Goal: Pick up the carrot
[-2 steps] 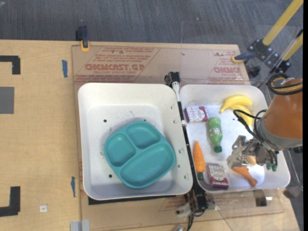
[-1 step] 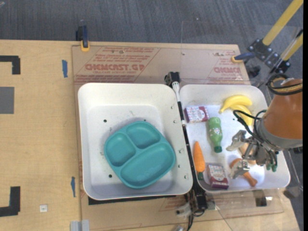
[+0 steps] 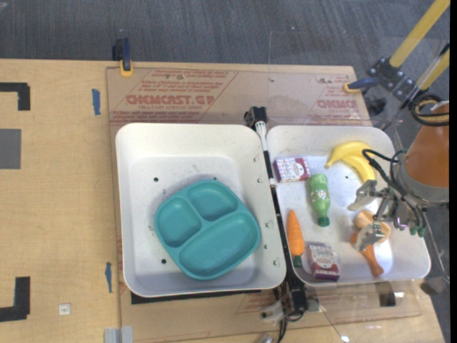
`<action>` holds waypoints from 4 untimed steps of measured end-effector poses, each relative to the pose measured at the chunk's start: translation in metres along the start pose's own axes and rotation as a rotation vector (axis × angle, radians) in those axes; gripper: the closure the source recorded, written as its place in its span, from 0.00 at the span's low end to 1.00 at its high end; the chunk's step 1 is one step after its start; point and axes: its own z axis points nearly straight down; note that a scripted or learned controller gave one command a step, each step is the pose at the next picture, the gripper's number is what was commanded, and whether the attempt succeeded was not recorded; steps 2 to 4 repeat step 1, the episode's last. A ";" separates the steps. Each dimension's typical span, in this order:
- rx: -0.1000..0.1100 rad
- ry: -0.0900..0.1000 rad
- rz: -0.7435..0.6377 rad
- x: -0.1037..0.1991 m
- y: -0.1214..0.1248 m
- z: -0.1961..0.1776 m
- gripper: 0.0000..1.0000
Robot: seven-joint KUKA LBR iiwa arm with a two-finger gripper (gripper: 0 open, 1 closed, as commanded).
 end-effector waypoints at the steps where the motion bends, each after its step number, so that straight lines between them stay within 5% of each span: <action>1: -0.003 -0.004 -0.099 -0.056 -0.021 0.023 0.00; 4: -0.003 -0.004 -0.099 -0.056 -0.021 0.023 0.00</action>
